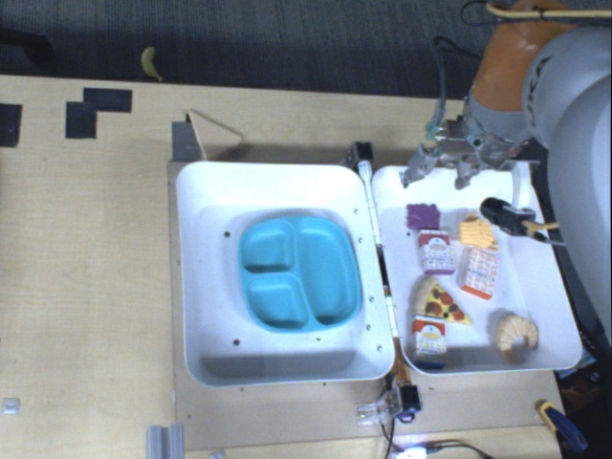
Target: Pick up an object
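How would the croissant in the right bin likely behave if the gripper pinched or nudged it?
The croissant looks like a rounded toy, so it may rock or roll away when nudged. Its curved, ridged surface probably gives uneven grip, so the fingers might slip. It seems small, likely light.

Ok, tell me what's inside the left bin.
The left bin holds one blue divided tray with three compartments, lying flat, nothing in them. Whatever lies under the tray is covered.
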Tool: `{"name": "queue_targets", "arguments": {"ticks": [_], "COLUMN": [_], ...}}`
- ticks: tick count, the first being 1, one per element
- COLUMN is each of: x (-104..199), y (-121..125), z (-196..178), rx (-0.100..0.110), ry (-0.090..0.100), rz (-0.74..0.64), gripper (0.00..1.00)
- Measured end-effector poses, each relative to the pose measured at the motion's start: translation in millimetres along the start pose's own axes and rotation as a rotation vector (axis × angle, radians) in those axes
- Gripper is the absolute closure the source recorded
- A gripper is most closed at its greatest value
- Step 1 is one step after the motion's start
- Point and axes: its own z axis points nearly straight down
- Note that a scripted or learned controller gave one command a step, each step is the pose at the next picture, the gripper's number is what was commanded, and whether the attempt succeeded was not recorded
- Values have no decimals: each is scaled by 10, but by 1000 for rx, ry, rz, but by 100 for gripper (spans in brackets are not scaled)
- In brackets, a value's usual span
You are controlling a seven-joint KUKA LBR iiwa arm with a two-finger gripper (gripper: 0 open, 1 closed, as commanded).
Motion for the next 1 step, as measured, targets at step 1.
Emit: {"name": "queue_targets", "arguments": {"ticks": [1], "x": [-557], "y": [-155], "z": [900], "rx": [3], "ry": [-1], "rz": [3], "gripper": [0]}}
